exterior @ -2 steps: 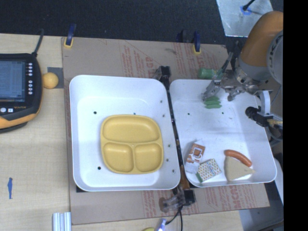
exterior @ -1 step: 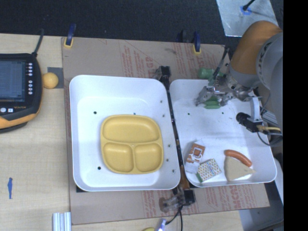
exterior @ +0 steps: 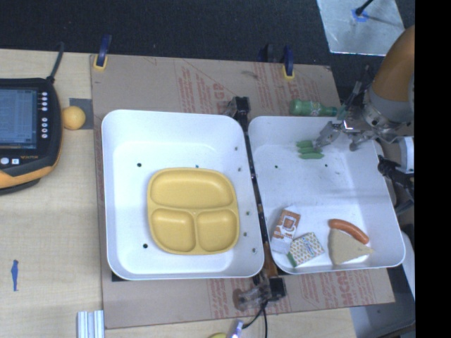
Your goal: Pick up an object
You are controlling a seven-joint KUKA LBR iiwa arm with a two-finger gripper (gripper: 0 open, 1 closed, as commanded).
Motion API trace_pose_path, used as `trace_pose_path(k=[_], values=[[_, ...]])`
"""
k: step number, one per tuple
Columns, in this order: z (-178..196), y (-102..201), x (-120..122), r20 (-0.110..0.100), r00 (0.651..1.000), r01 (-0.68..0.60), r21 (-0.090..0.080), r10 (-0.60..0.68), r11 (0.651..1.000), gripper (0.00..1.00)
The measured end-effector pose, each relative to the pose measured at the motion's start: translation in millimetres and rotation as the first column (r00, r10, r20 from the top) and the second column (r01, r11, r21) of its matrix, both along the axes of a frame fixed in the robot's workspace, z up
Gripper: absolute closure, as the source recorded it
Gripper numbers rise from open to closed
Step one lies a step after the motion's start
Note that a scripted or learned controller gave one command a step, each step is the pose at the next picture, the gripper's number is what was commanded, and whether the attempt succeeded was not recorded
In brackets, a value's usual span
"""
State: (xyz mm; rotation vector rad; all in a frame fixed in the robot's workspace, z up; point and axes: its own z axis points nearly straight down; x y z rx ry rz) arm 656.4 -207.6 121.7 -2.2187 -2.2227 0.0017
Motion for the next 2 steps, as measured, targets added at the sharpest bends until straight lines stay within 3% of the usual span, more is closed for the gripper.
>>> trace_pose_path(k=[1, 2], values=[[47, 59, 0, 0.001, 1.0, -0.001, 0.001, 0.001, 1.0, 0.0], [-14, 66, -1, -0.003, 1.0, -0.004, 0.0, 0.004, 1.0, 0.0]])
